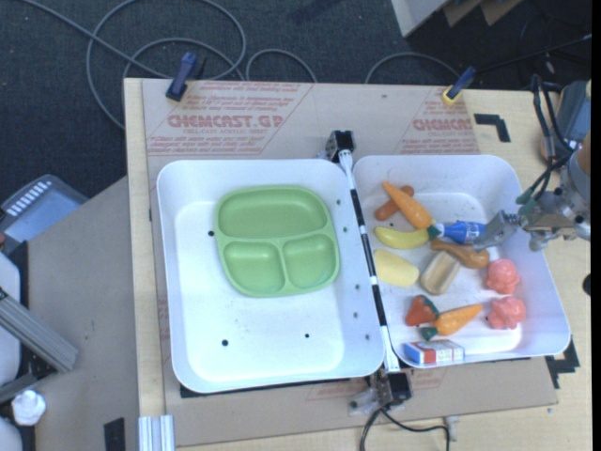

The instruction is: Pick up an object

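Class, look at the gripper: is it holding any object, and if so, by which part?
Cannot be told: the gripper sits at the blue bottle in the right bin, but no grasp is clearly visible.

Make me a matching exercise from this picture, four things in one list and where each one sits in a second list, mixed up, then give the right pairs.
Things:
1. green divided tray
2. banana
3. small box
4. blue clamp

Places:
A. near front edge of the right bin
B. on the board's far left corner, outside both bins
C. in the left bin
D. right bin, close to the divider between the bins, below a carrot

Pairs: 1-C, 2-D, 3-A, 4-B
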`<state>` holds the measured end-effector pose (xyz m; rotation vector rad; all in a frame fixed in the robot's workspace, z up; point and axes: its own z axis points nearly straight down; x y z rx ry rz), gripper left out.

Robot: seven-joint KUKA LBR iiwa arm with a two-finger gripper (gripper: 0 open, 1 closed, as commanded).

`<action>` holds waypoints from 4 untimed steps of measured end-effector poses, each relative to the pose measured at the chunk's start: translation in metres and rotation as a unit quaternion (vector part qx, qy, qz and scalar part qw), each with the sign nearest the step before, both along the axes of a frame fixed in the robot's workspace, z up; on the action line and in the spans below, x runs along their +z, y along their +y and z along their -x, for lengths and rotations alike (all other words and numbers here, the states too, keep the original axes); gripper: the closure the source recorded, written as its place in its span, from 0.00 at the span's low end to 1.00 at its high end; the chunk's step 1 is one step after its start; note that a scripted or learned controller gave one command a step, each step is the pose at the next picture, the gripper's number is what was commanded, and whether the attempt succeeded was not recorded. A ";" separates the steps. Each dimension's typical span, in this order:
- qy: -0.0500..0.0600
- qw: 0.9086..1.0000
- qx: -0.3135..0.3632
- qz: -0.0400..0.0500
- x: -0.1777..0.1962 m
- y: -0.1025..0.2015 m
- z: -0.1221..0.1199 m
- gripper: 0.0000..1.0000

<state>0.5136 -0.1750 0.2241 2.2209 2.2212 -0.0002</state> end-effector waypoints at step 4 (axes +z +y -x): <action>0.001 1.000 -0.001 0.000 -0.130 0.082 0.035 1.00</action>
